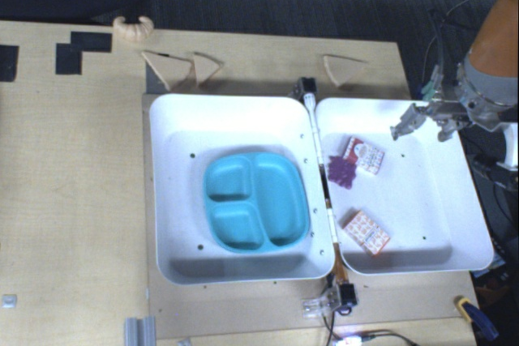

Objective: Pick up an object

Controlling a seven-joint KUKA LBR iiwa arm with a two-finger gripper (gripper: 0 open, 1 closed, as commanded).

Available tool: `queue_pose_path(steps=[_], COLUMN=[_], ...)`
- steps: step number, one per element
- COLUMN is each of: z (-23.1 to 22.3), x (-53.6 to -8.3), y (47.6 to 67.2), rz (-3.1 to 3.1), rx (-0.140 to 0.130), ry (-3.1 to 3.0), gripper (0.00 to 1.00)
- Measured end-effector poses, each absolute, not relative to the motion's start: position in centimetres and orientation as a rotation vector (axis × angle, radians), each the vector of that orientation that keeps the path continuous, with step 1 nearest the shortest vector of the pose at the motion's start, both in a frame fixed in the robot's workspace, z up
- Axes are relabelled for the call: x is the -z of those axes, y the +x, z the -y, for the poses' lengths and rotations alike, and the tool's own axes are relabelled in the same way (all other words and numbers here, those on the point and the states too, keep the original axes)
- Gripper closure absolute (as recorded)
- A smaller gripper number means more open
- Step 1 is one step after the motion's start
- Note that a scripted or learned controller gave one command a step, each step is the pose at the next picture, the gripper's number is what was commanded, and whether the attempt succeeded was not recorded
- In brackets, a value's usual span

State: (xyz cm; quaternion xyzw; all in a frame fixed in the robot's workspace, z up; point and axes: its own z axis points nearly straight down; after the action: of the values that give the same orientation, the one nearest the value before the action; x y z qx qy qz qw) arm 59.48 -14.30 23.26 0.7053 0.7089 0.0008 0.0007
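Three candidate objects are lodged in the right bin (454, 198): a small red-and-white patterned box (362, 155) near the dividing edge, a purple grape-like cluster (342, 171) touching its lower left corner, and a second patterned box (366, 231) lying apart, nearer the front wall. Nothing is held; the gripper (427, 123) is recorded above the bin's upper right corner with its fingers spread, well apart from all three, so approach, closure and lift are judged outstanding. A blue compartment tray (257, 201) is catalogued in the left bin (174, 174); no obstruction is noted.
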Motion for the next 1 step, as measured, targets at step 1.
queue_pose_path(steps=[1], z=[13.79], x=[-8.67], y=[56.5], rz=[-2.221], rx=[-0.006], ry=[2.215], gripper=[0.0])
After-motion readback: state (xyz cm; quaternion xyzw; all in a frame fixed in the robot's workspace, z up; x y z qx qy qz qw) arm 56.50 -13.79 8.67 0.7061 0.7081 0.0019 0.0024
